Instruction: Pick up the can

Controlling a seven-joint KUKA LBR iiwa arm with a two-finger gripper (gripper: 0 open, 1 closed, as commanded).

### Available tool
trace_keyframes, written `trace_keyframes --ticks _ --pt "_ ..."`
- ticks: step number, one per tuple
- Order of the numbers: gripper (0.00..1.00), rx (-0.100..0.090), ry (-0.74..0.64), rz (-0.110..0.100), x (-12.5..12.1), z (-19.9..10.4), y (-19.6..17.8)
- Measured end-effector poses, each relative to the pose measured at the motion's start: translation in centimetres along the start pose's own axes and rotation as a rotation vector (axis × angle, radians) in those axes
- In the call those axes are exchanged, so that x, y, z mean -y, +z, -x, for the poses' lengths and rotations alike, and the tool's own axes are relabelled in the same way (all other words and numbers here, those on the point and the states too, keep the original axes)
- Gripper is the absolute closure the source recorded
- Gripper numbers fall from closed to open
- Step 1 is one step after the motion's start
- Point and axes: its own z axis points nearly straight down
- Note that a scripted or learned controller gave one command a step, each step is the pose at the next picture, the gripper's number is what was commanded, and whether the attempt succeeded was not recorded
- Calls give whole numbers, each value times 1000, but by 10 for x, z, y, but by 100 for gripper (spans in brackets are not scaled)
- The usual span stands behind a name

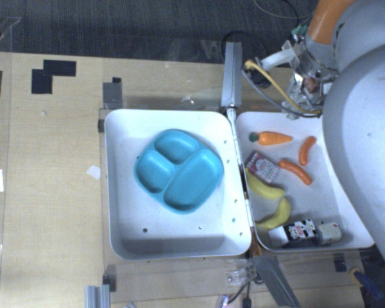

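Tabletop (51, 172): pale wood-grain surface, flat, with black rectangular marks at its far left

Arm (362, 127): smooth grey rounded casing with an orange band, along the right side of the view, over the right bin's edge

Left bin (119, 236): shallow white tray, rounded corners, matte plastic

Right bin (346, 236): same make, touching the left bin along a metal divider rail

Plate (179, 170): turquoise, glossy, three rounded compartments, lying flat at the middle of the left bin

Tool (301, 88): grey and white assembly with yellow cabling, above the far rim of the right bin; whether released or clenched cannot be told

Bananas (273, 204): two yellow curved pieces along the right bin's left wall

Can (311, 231): short cylinder on its side, black-and-white label, pale metallic end, at the near edge of the right bin, just right of the lower banana

Carrot (274, 138): orange, tapered, green tip

Two orange sausage-shaped pieces (296, 171)

Packet (262, 167): small, dark red, flat, beside the upper banana
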Motion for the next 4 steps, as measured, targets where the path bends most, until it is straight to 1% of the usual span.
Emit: trace_keyframes --ticks 1,2,3,4 --pt "100 15 -292 -2 41 10 63" --pt "100 13 -528 -3 86 -10 53" --pt "100 14 -553 -4 71 62 85" --pt "100 12 -495 -3 128 69 25"
